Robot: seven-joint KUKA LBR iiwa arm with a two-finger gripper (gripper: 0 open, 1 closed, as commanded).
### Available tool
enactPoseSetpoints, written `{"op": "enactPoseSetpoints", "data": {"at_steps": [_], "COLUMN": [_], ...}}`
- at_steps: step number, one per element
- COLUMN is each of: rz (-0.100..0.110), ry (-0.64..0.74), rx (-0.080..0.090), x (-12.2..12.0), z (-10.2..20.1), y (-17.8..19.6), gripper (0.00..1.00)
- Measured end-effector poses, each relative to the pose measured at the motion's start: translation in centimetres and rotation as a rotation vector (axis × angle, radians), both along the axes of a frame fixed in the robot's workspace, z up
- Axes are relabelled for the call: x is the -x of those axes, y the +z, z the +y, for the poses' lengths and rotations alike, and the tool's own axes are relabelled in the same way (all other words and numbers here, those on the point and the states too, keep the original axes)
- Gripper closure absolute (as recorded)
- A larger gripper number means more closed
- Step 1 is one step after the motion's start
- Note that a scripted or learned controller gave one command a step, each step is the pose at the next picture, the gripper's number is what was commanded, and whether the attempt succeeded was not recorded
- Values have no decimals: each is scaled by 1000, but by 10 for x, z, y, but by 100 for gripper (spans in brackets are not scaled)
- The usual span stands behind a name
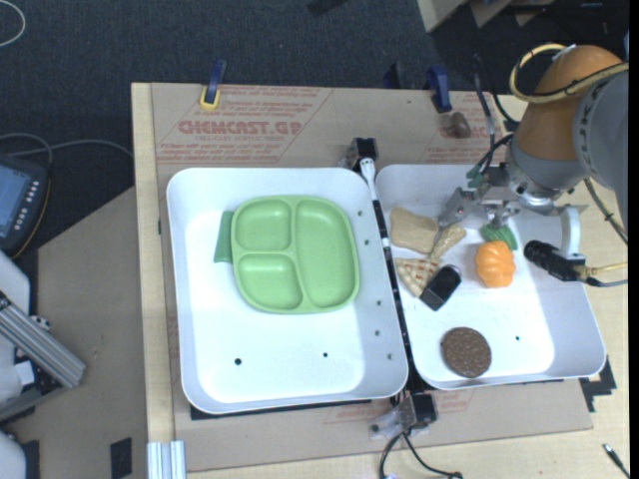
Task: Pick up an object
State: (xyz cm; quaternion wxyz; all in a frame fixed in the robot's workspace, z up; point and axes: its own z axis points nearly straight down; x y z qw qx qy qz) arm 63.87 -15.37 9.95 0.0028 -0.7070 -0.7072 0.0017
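Gripper (477, 200) low in right bin (569, 337), at its far side; can't tell its state. Left bin (200, 367) holds green divided plate (296, 252). By orange toy pumpkin (494, 264): tan bread pieces (417, 236) to its left, brown round cookie (466, 352) nearer camera, black block (439, 286) just left.

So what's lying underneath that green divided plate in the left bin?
A darker green flat piece pokes out from under the green divided plate at its left edge, on the left bin floor. The rest is covered, so what it is stays unclear.
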Motion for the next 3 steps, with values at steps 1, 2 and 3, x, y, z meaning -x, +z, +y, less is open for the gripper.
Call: {"op": "enactPoseSetpoints", "data": {"at_steps": [1,2,3], "rz": [-7,-2,-11], "ry": [0,0,-2], "rx": [1,1,3], "x": [-1,0,-2], "z": [0,0,-2], "y": [-12,-3,40], "gripper": [0,100,100]}}
